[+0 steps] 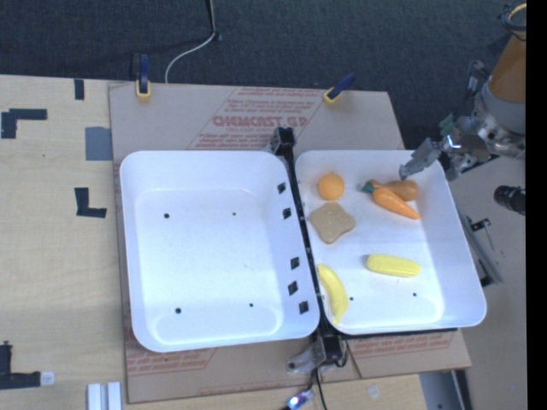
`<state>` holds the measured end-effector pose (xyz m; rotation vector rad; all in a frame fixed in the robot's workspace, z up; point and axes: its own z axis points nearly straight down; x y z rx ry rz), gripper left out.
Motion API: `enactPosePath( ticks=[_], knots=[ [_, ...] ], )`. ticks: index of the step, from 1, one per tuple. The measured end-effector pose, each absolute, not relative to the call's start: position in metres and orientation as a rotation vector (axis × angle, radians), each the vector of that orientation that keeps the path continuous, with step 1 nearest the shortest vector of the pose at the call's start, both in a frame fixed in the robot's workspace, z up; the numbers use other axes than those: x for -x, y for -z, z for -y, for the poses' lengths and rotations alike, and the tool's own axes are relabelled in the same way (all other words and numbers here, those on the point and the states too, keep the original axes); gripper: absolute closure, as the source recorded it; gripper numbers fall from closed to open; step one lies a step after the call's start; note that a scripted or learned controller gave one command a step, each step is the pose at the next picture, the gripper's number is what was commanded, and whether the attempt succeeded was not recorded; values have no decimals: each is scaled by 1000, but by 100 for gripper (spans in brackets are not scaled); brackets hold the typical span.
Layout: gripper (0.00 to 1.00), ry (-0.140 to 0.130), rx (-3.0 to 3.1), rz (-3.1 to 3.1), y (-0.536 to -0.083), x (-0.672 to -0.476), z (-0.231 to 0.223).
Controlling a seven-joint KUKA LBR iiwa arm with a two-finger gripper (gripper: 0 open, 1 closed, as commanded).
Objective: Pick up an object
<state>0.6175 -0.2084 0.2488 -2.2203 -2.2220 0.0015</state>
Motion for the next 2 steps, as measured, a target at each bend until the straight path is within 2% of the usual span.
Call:
enactPosePath(
  ticks=[1,2],
  knots=[
    [0,-7,2216,2221,-117,-646,223],
    [0,3,2227,2229,-89,-671,220]
  ],
)
